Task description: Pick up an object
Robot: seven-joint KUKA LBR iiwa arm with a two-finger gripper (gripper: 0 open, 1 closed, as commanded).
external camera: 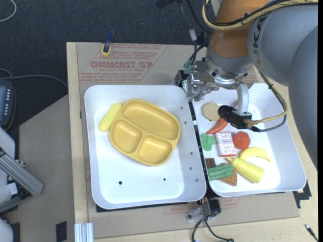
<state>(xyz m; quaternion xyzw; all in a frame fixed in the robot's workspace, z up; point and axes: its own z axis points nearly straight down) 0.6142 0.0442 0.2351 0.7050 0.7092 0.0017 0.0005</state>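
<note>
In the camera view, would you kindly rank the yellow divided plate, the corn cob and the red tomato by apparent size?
1. yellow divided plate
2. corn cob
3. red tomato

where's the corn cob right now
The corn cob lies in the left bin, along the upper-left rim of the yellow tray, far from the gripper.

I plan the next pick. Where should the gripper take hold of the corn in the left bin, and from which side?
Probably across the middle of the corn, coming from straight above. It lies flat and long, slanting beside the yellow tray, so the fingers should close across its narrow width, one of them going down on the tray side.
</note>
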